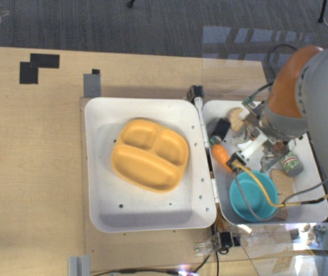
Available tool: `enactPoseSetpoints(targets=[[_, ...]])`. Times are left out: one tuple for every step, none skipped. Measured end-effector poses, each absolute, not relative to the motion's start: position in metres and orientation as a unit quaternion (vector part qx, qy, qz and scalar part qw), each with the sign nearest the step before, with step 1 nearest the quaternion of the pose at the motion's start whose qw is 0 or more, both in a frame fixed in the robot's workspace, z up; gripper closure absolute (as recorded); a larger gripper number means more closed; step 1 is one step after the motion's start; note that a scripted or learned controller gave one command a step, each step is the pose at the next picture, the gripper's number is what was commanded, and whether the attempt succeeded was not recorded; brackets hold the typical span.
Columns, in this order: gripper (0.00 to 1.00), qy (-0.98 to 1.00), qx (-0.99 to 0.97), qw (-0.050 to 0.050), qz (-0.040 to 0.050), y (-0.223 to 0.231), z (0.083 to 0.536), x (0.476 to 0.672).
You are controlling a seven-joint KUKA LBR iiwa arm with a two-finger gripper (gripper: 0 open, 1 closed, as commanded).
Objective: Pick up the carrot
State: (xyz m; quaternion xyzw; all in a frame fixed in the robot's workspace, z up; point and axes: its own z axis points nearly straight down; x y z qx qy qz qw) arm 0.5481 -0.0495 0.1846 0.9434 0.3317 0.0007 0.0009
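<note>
One carrot (220, 154) lies just left of teal bowl (252, 195), small, light, stiff, likely slick; grab across its orange middle. Gripper (254, 145) hangs near it, grip state unclear, cannot tell

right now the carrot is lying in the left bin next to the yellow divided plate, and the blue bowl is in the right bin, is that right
Not quite. The camera view shows the carrot in the right bin, by its left wall, just above the blue bowl. The yellow divided plate sits alone in the left bin. The bowl being in the right bin is correct.
</note>
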Motion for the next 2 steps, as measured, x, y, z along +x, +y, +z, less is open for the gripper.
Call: enactPoseSetpoints(targets=[[0.0,0.256,0.967,-0.002,-0.0003,-0.015,0.184,0.506],[0.0,0.108,0.994,-0.002,0.0001,0.017,0.184,0.524]])
